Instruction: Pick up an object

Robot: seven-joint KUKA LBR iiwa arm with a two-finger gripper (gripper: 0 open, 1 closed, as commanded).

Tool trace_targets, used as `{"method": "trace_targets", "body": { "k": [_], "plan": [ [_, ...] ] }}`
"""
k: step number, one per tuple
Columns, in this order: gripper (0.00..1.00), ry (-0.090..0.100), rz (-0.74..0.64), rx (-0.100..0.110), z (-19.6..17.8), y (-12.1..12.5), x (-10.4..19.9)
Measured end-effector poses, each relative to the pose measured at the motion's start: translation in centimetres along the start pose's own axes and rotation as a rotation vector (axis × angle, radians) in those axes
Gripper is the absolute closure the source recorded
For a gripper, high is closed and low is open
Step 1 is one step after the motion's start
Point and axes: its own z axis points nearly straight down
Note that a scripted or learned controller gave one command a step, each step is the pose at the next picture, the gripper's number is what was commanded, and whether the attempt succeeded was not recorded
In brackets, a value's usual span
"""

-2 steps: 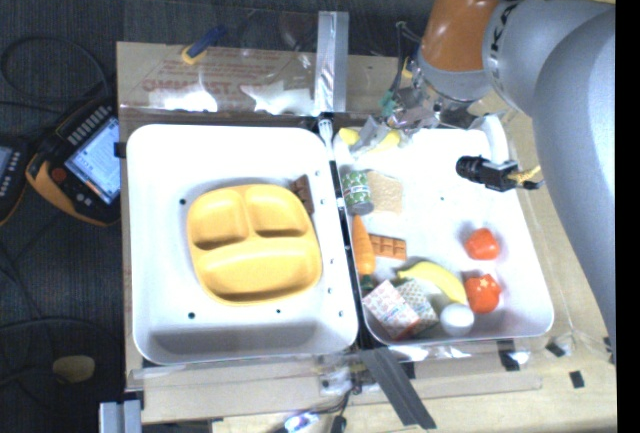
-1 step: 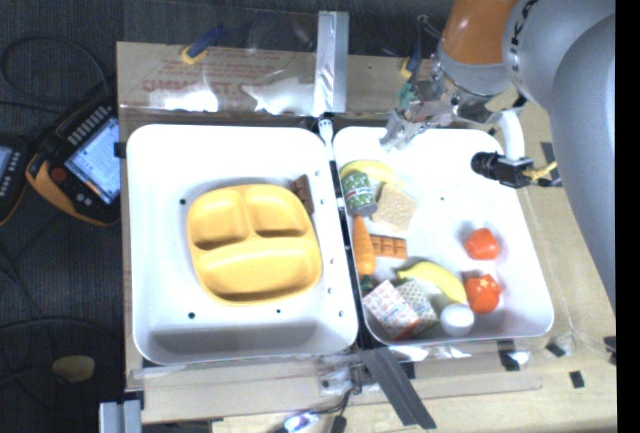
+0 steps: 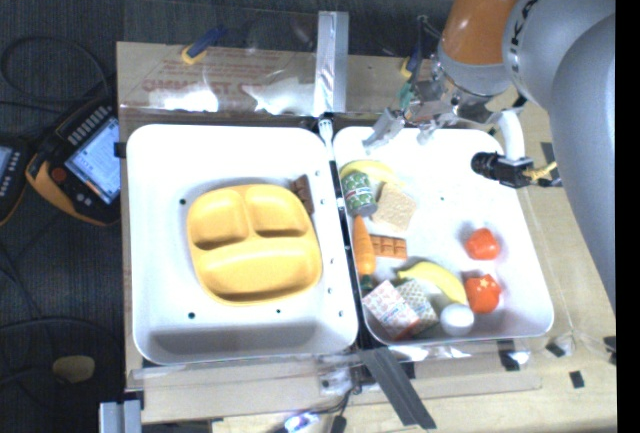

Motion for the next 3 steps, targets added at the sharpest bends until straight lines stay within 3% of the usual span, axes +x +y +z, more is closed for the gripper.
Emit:
{"method": "trace_targets", "body": {
  "k": [1,2,3],
  "plan": [
    [0.00,-0.002,-0.227,-0.001,-2.8,-4.4,-4.3],
    [0.00,-0.002,-0.211,0.001,7.4,-0.8,-3.6],
    [0.00,-0.019,-0.104,-0.021,10.1,-8.0,-2.9]
  ]
}}
